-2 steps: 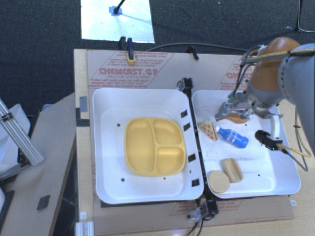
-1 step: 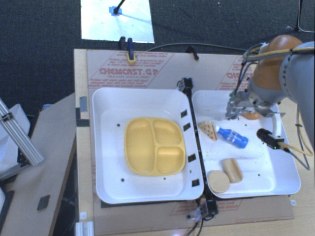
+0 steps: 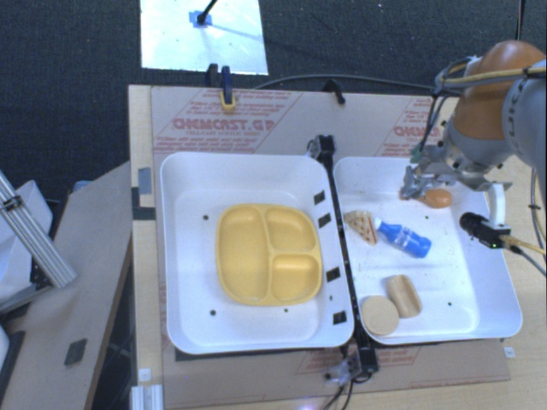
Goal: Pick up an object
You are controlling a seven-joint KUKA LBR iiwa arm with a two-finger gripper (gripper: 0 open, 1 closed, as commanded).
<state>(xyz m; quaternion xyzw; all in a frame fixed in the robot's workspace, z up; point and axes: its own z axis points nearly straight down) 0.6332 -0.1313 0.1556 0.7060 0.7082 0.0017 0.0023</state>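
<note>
Orange object just beside gripper in right bin; pincer opening unclear. Risk: off-centre closing nudges round object away, grasp fails.

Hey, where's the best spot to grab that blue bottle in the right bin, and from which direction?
Probably across the middle of the blue bottle, coming straight down. It lies flat on its side, tilted diagonally, so its sides are exposed. Close across its narrow width, not along its length. The sandwich wedge sits close to its white cap, so stay toward the blue body.
</note>
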